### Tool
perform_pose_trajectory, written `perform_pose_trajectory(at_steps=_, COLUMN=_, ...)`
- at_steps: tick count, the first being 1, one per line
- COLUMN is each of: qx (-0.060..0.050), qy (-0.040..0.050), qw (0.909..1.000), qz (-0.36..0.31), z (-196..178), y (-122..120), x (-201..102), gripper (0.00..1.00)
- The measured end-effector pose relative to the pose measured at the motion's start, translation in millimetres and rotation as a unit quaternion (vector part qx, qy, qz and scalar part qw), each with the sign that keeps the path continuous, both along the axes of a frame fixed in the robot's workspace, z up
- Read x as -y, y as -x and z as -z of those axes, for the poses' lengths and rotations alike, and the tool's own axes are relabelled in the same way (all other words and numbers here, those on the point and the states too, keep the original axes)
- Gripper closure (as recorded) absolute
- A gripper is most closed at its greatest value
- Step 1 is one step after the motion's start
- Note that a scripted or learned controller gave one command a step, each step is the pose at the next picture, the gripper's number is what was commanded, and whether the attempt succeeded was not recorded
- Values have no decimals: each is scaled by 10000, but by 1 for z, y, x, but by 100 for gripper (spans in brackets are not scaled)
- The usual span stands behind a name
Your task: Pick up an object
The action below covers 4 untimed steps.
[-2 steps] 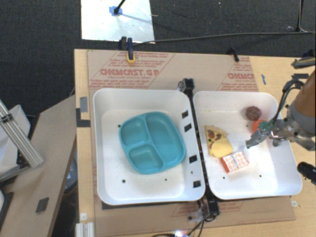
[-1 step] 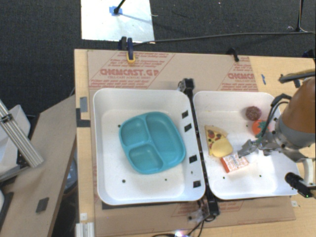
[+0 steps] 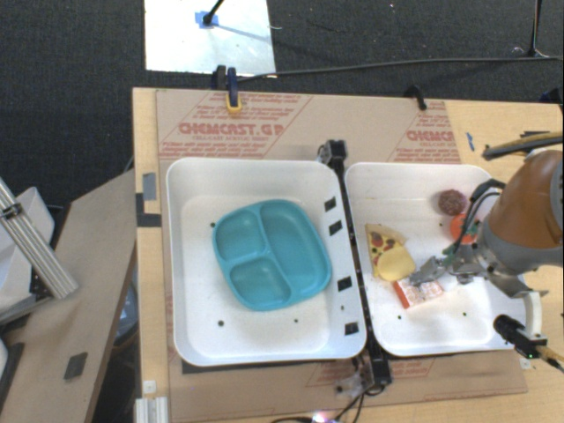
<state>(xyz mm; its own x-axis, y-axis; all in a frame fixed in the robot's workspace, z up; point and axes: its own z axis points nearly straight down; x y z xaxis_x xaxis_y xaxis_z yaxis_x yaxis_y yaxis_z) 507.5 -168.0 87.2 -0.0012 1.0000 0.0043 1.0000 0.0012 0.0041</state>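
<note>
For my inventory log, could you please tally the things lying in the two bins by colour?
Teal: 1, the divided plate
Yellow: 2, the pizza slice and the yellow lump
Red and white: 1, the small packet
Dark red: 1, the round ball
Orange: 1, a piece partly hidden by the arm
Total: 6

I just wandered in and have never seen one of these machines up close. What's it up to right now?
A robot arm is reaching into the right bin to try to pick something up. Its gripper is down low, right at a small red and white packet, next to a yellow piece and a toy pizza slice. A dark reddish round thing lies further back. The left bin holds a teal divided plate, untouched. I can't tell whether anything is actually gripped yet.
</note>
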Motion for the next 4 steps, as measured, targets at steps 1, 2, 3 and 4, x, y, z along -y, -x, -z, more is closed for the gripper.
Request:
perform_pose_trajectory(at_steps=1, qx=107, qy=83, qw=9999, qz=9, z=-16, y=-5, x=5, gripper=100)
perform_pose_trajectory(at_steps=2, qx=7, qy=33, qw=10000, qz=7, z=-68, y=-2, x=15, gripper=100)
perform_pose_trajectory(at_steps=3, qx=23, qy=35, qw=10000, qz=-18, z=-130, y=-3, x=9, gripper=100)
perform_pose_trajectory(at_steps=4, qx=7, qy=31, qw=10000, qz=-17, z=-158, y=-4, x=10, gripper=100)
